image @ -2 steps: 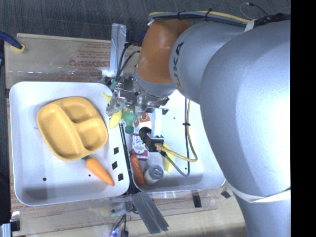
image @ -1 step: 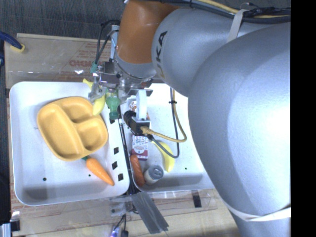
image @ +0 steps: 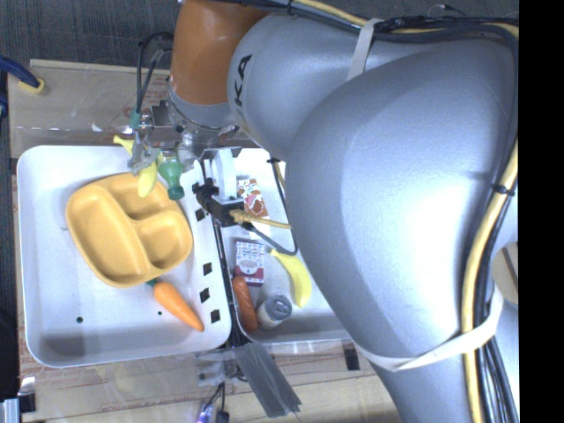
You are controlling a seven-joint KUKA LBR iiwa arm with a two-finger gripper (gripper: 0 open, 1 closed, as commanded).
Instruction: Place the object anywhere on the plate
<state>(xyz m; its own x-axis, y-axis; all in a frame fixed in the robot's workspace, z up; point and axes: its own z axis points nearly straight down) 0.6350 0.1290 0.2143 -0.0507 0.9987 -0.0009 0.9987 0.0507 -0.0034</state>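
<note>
A yellow divided plate [image: 128, 229] lies in the left bin [image: 53, 324]. My gripper [image: 157, 161] hangs over the plate's far rim, below the orange wrist band. A small yellow object [image: 145, 181] sits between its fingers and dangles just above the rim. A green piece [image: 172, 181] sits right beside it at the fingertips; I cannot tell whether it belongs to the same object. An orange carrot [image: 179, 305] lies on the bin floor against the plate's near edge.
The right bin [image: 308, 329] holds a banana [image: 295, 276], printed packets [image: 250, 261], an orange-red stick [image: 244, 302] and a small grey can [image: 278, 308]. The arm's large grey body covers most of that bin. Black markers line the divider between the bins.
</note>
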